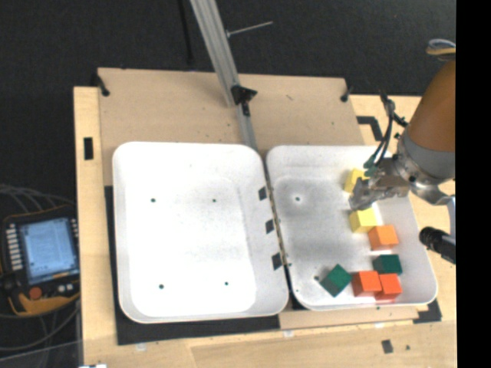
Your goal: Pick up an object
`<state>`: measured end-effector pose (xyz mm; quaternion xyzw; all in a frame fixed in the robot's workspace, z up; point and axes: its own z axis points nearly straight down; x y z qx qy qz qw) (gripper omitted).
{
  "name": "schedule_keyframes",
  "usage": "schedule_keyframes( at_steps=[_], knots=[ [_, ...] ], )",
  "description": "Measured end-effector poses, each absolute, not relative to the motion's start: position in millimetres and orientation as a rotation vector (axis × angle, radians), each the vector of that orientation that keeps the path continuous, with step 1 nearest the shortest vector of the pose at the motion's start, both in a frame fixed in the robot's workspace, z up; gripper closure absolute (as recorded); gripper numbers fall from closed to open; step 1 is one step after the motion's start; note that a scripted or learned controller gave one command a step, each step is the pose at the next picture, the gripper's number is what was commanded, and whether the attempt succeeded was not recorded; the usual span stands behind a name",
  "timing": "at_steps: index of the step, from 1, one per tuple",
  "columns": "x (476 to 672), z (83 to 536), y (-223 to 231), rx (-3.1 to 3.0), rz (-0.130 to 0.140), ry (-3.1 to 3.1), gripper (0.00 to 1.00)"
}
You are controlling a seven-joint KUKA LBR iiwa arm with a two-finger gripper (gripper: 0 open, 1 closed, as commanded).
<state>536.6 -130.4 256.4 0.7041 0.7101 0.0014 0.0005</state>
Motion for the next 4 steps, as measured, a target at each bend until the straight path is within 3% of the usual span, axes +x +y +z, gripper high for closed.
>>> schedule_keyframes(
  at_steps=[1,4],
  knots=[
    [557.7,257.2,-84.5,2.212,0.003,2.229,1.0],
    [574.2,245.9,58.2,2.215,0.0,2.227,1.0]
  ],
)
